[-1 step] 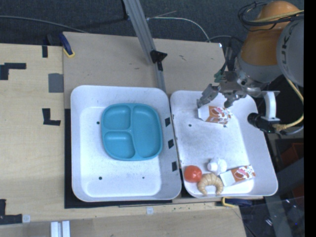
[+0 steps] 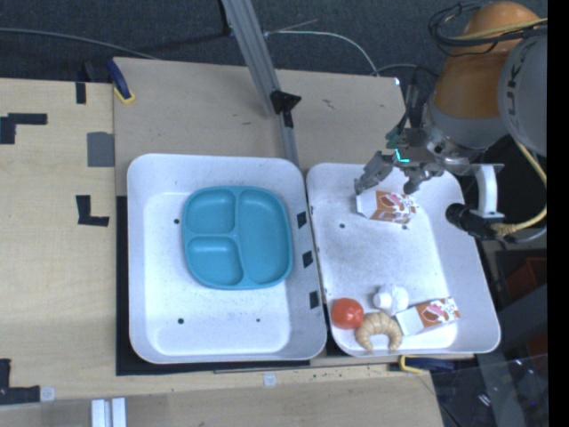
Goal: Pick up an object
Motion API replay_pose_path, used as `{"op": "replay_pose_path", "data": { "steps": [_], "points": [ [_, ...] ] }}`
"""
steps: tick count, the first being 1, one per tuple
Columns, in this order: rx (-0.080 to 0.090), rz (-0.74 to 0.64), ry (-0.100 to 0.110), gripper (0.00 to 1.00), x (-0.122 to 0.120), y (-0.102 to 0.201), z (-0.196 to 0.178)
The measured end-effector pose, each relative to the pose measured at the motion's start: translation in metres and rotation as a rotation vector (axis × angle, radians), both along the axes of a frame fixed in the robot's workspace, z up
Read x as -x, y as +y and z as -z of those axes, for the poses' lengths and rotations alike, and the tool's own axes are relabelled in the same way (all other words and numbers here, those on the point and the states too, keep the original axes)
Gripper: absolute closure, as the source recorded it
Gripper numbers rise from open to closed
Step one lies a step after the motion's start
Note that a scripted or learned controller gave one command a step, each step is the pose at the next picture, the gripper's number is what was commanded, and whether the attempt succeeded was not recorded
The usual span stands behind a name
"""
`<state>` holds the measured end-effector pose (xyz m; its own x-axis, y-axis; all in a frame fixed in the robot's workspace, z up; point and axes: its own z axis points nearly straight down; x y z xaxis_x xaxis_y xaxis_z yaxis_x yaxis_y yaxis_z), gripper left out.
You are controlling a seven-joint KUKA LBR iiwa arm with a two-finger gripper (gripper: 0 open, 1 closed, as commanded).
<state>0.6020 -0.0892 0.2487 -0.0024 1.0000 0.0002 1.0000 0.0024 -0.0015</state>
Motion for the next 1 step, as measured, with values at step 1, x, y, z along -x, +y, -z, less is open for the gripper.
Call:
{"op": "replay_pose_path", "data": {
  "steps": [1],
  "points": [
    [0.0,0.001,0.005,0.0,0.0106,0.0043,0.0523]
  ]
}}
